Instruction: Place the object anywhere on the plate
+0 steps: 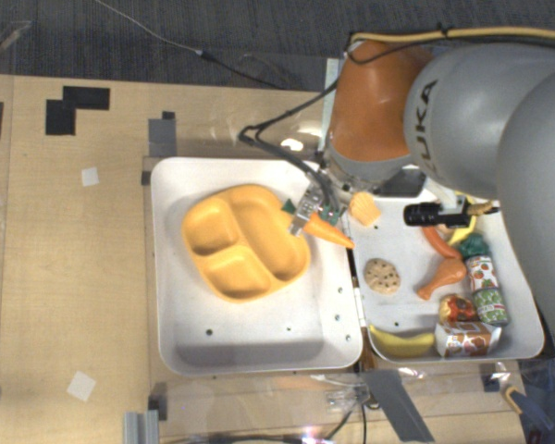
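Note:
A yellow divided plate (243,241) lies in the left white bin (250,340). My gripper (308,213) hangs at the plate's right rim, below the arm's orange band. It is shut on an orange carrot (331,233) with a green top. The carrot slants down to the right from the fingers, and its tip reaches the wall between the two bins. Its green end sits just over the plate's right edge.
The right bin (527,340) holds an orange cube (365,209), a cookie (382,275), a black bottle (435,215), a drumstick (443,275), a banana (402,342) and cans (464,326). The grey arm covers that bin's upper right.

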You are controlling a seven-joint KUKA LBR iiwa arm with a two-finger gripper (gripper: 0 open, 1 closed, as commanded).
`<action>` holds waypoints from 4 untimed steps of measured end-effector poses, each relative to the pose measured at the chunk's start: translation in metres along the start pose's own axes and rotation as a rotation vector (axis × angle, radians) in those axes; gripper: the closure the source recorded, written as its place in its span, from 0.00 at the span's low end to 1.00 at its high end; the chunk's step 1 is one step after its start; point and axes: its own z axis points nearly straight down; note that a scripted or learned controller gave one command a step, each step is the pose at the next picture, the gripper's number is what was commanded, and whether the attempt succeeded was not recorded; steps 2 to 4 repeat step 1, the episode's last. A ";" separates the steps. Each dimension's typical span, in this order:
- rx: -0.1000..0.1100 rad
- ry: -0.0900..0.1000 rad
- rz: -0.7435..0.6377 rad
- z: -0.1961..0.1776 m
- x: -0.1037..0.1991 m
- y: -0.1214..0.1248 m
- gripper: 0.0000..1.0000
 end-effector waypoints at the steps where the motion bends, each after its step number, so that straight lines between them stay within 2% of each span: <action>1: 0.002 -0.001 0.005 0.000 -0.002 -0.003 0.00; 4: 0.002 -0.001 0.005 0.000 -0.002 -0.003 0.00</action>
